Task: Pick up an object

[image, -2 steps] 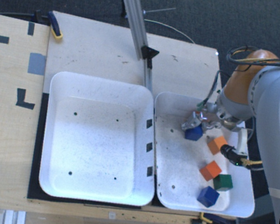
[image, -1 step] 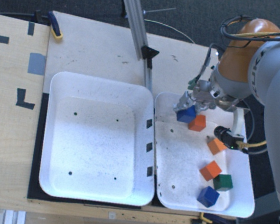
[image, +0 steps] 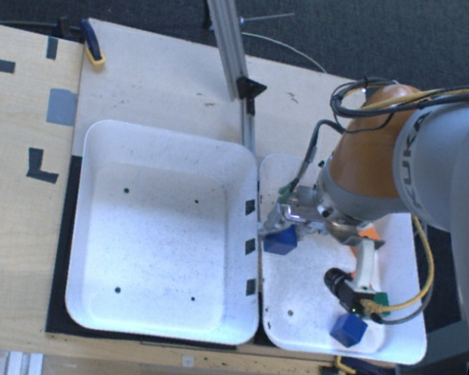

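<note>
White bins: two, side by side, left bin (image: 152, 248) and right bin (image: 304, 329). Blue blocks: two, both in right bin. One, first blue block (image: 280, 240), at that bin's left edge, directly under my gripper (image: 286, 222), seemingly touching it. Other, second blue block (image: 349, 330), near front edge. One green piece (image: 377, 299) just beside it. Jaws released or clenched: cannot tell.

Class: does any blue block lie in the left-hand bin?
No: one blue block sits by the pincer and a second blue block near the front rim, both in the right-hand bin.
</note>
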